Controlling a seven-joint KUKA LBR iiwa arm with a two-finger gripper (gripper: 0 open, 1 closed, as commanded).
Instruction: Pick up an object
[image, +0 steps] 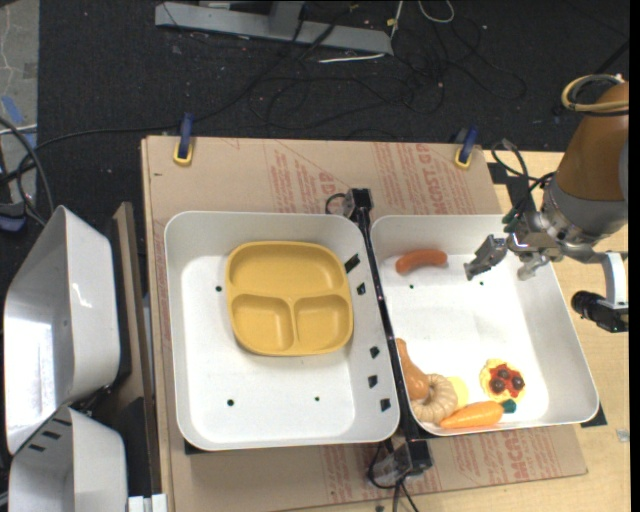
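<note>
Near rim, right bin (560, 310): toy carrot (470, 415), croissant (435, 395), small pizza (502, 380) — clustered close.
Far side: sausage (421, 261) lies alone.
End effector (487, 257): fingers spread, gripping nothing — poised over the far right part, near the sausage.
Left bin (190, 330): yellow divided plate (290, 297).

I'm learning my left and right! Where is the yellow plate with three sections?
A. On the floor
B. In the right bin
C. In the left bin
C. The yellow plate lies flat in the left bin; the toy foods sit in the right bin.
</note>
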